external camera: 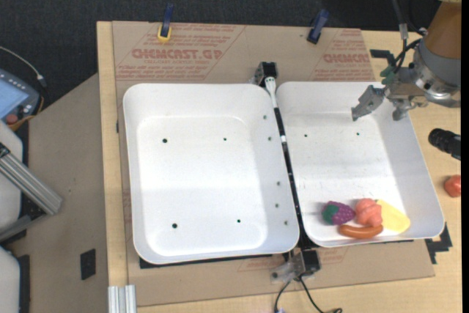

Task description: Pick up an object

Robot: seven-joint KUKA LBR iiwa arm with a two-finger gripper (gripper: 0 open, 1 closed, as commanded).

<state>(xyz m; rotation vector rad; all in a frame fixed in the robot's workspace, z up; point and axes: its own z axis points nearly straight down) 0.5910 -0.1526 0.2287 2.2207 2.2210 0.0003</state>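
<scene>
Four small toy foods are clustered in the near right corner of the right bin (344,157): a purple grape bunch (338,212), an orange-red sausage (360,231) lying with its long axis roughly across the bin, a pink-orange piece (368,211) and a yellow piece (396,218) against the bin's rim. These pieces are seen touching or just beside one another, so any one of them could be taken as the object to pick up. The left bin (198,172) is set alongside, with the two rims meeting along a dark strip between them.

The gripper (382,105) is held above the far right part of the right bin, well apart from the cluster, with two fingers seen spread apart and nothing between them. Nothing is gripped. From the gripper, the cluster lies toward the near edge of the counter (117,157), almost straight along the bin's right side. A travel toward the near edge, then a descent, is judged to be needed; the crowding could cause a neighbour to be nudged.
</scene>
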